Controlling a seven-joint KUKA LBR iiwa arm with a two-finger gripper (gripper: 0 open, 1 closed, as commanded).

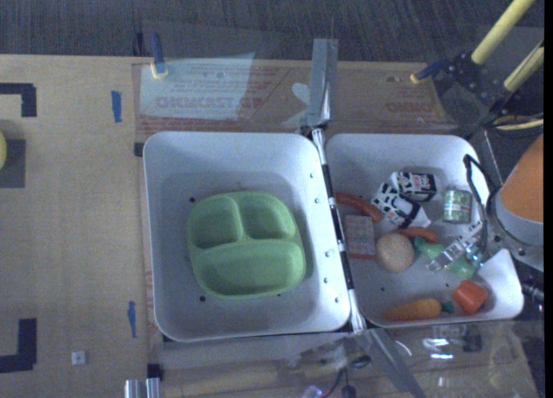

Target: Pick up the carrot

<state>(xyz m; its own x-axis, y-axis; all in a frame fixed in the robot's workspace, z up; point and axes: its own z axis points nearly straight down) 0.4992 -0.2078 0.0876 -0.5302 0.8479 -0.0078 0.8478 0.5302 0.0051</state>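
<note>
- The carrot (pixel 415 308) lies flat near the front edge of the right bin (pixel 363 150). It has a small green tip on its right end.
- Just to the right of the carrot sits an orange-red toy (pixel 471 296), close to the bin's front right corner.
- The gripper (pixel 456 254) is low in the right bin, above and to the right of the carrot. It is not touching the carrot. I cannot tell how it is set, and nothing can be seen held in it.
- The arm (pixel 523 193) reaches in from the right, grey with an orange part.
- A round tan ball (pixel 395 252) sits in the middle of the bin. A black-and-white toy (pixel 403 196) and a small green can (pixel 457 205) lie farther back.
- The left bin (pixel 164 241) holds a green tray (pixel 246 245) with three sections.
</note>
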